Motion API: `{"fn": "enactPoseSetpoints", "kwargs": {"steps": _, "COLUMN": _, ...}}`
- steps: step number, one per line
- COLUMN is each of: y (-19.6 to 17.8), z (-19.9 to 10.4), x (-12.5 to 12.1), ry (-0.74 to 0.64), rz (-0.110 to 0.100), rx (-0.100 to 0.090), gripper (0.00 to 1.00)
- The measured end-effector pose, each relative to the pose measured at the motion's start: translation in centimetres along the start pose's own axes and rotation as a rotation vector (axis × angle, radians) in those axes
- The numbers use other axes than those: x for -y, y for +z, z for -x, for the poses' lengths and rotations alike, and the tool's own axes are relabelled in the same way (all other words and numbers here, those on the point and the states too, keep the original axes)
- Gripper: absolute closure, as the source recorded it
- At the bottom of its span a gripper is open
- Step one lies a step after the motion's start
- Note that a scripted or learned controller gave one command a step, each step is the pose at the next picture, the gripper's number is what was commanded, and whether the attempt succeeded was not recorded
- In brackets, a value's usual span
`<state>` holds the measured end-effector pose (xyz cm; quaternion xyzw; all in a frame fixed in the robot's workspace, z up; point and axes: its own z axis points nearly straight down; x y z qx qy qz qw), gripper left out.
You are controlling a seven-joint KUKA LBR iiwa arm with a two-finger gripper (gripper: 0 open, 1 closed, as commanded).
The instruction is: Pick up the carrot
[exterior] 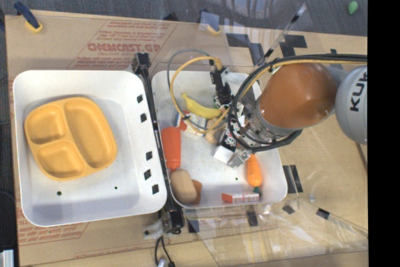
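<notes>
A small orange carrot [254, 172] with a green stub at its top lies in the right bin [270, 179], near the bin's front right corner. My gripper [230, 153] hangs low over the middle of that bin, just left of and above the carrot's top end. It stands close beside the carrot. Nothing shows in its grasp. The orange wrist band [294, 97] and a tangle of cables cover the bin's back right part.
In the right bin also lie a banana [201, 108], a long orange-red cylinder [172, 147] by the left wall, a tan potato [184, 187] and a small red and white pack [240, 197] at the front. The left bin [128, 184] holds a yellow divided plate [70, 137].
</notes>
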<state>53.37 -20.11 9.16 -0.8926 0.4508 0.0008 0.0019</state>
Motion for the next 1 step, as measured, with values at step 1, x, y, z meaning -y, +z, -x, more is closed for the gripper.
{"fn": "enactPoseSetpoints", "kwargs": {"steps": 1, "y": -3.34, "z": 2.50, "x": -3.18, "ry": -0.204, "rz": 0.004, "rx": 0.001, "gripper": 1.00}}
